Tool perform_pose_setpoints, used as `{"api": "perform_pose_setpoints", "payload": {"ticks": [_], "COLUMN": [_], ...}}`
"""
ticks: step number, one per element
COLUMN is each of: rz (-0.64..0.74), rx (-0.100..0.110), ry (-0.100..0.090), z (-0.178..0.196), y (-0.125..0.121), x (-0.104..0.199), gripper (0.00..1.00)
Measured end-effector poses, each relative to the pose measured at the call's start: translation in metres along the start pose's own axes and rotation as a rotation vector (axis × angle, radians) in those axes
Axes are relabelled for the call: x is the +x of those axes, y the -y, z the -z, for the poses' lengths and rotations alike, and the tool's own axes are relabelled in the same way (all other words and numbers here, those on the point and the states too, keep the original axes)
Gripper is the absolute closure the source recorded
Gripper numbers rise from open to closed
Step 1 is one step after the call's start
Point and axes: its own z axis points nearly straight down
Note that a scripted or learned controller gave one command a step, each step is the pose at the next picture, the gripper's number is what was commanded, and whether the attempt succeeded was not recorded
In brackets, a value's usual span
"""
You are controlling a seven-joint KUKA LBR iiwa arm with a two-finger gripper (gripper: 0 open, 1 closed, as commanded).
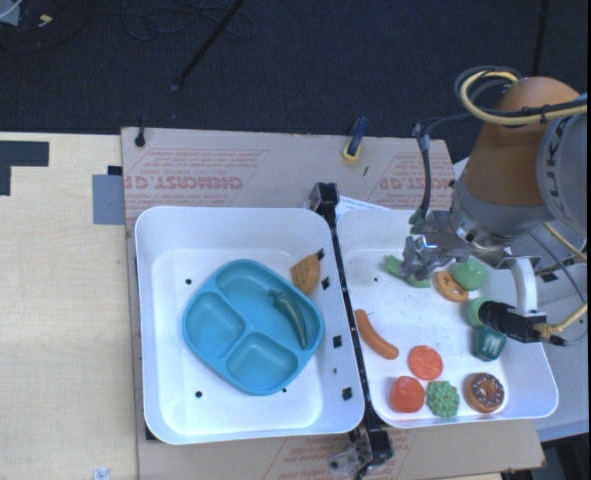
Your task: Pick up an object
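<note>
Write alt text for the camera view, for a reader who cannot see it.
A grey and orange robot arm reaches from the right over the right bin, its gripper low beside a green toy. That bin also holds an orange sausage, a tomato, broccoli and a donut. The left bin holds a blue divided plate with a green pepper on it.

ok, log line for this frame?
tool low in right bin, at green item | fingers: unclear | blue tray, green pepper in left bin
</note>
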Motion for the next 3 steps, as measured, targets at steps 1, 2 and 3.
{"api": "perform_pose_setpoints", "payload": {"ticks": [1, 2, 3], "rz": [-0.001, -0.004, -0.003], "rx": [-0.003, 0.002, -0.002], "ry": [0.001, 0.002, 0.002], "z": [0.007, -0.004, 0.015], "y": [-0.038, -0.035, -0.036], "x": [0.032, 0.036, 0.036], "gripper": [1.00, 1.00, 1.00]}}
